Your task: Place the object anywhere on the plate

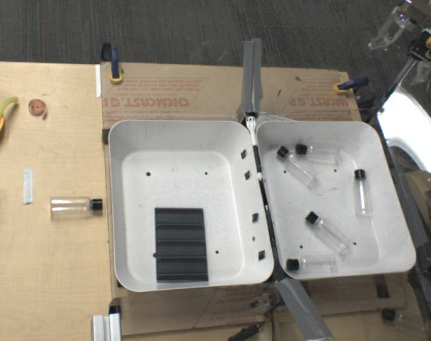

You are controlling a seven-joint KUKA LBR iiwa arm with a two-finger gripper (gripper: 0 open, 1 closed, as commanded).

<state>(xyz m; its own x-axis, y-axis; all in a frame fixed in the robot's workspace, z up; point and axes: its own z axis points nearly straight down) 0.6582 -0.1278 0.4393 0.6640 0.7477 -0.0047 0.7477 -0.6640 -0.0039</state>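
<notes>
The end effector (407,23) sits at the upper right of the frame, its state impossible to tell, while the clear vials (297,163) lie down-left in the right bin (385,155), and the dark ribbed plate (180,245) lies farther left, in the left bin (130,148).
</notes>
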